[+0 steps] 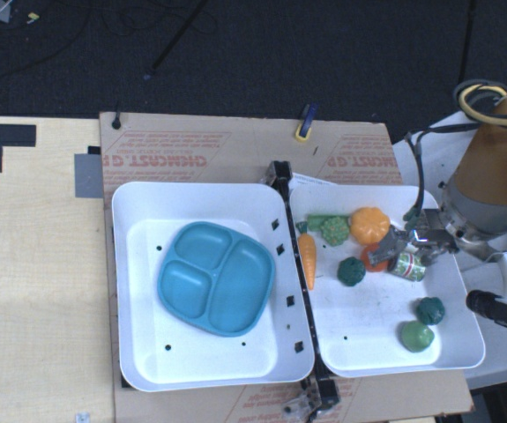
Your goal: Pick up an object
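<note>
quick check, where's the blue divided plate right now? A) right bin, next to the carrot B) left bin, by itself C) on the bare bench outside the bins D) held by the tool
B: the blue divided plate lies flat in the left bin, while the carrot and the other items sit in the right bin.

I am in a robot lab, not a home. My two white bins [130,236] sit on a sheet of brown cardboard [191,148] with printed letters, on a pale wooden bench [33,280]. At 12 o'clock the floor is dark carpet [279,42] with loose black cables [178,25] on it. The food in my bin at 3 o'clock is toy food, like a plastic carrot [308,261]. The blue plate [215,278] has little sections.
</note>
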You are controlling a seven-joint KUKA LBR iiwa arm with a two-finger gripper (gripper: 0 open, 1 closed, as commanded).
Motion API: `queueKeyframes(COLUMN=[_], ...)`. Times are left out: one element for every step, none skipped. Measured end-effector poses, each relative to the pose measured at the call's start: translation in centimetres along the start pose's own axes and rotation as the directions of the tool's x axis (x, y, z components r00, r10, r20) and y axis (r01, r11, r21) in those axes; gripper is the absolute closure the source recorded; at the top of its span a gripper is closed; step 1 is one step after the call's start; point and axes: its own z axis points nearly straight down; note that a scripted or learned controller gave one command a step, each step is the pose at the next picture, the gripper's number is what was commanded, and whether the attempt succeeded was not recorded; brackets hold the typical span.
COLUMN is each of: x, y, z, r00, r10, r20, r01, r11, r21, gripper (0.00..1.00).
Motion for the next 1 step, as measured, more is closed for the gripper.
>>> queueKeyframes(x=[-0.26], y=[-0.54], z=[6.32], r00=[1.0], r10=[0.001], r20=[0.0], r01=[-0.001], r11=[1.0], r21=[0.002], gripper=[0.0])
